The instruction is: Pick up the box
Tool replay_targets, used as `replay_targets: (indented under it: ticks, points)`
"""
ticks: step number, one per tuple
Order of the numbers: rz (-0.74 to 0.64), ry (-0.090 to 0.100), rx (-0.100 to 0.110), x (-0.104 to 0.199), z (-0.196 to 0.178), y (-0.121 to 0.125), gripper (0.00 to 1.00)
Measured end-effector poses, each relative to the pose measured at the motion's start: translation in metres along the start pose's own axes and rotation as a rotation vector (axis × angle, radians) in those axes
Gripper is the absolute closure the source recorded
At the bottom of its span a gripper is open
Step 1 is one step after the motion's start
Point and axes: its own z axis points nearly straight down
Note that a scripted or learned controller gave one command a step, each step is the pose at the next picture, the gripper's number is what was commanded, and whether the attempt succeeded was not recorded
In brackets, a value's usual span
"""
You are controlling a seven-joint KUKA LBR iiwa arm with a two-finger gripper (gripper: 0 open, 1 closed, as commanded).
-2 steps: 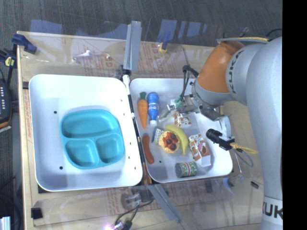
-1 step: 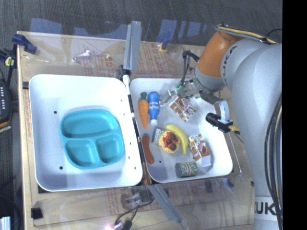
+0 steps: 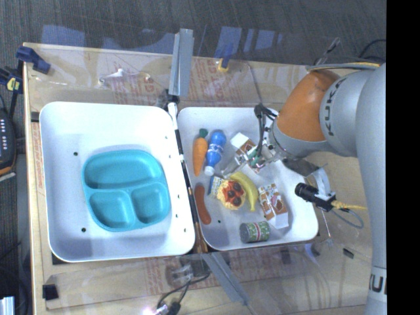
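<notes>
Here, the scene line by line.
Arm: the grey KUKA arm (image 3: 354, 110) with its orange band reaches in from the right over the right white bin (image 3: 298, 231).
Gripper: the two-finger gripper (image 3: 257, 157) hangs low near the bin's middle, just above the toys; whether it is released or clenched cannot be told.
Box: the small white and red printed carton box (image 3: 243, 144) lies tilted in the upper middle of the right bin, touching or just beside the gripper tip, right of the blue bottle (image 3: 214, 151).
Neighbours: an orange carrot (image 3: 199, 153) lies left of the bottle; a yellow banana (image 3: 248, 188), a round pizza toy (image 3: 231, 193), a printed snack packet (image 3: 272, 202), a green tin can (image 3: 254, 231) and a red sausage (image 3: 201, 203) lie below.
Left bin (image 3: 59, 130): it holds a turquoise three-compartment plastic tray (image 3: 126, 189).
</notes>
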Motion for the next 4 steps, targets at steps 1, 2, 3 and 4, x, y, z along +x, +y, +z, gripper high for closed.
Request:
replay_targets:
  ticks: [1,2,3,4]
  points:
    - [0.251,0.001,-0.001,-0.005,0.0,0.006,0.0]
    - [0.184,0.013,0.022,0.018,0.01,-0.058,0.0]
    - [0.334,0.019,0.036,0.067,0.014,-0.077,0.0]
    - [0.329,0.018,0.036,0.069,0.018,0.053,0.0]
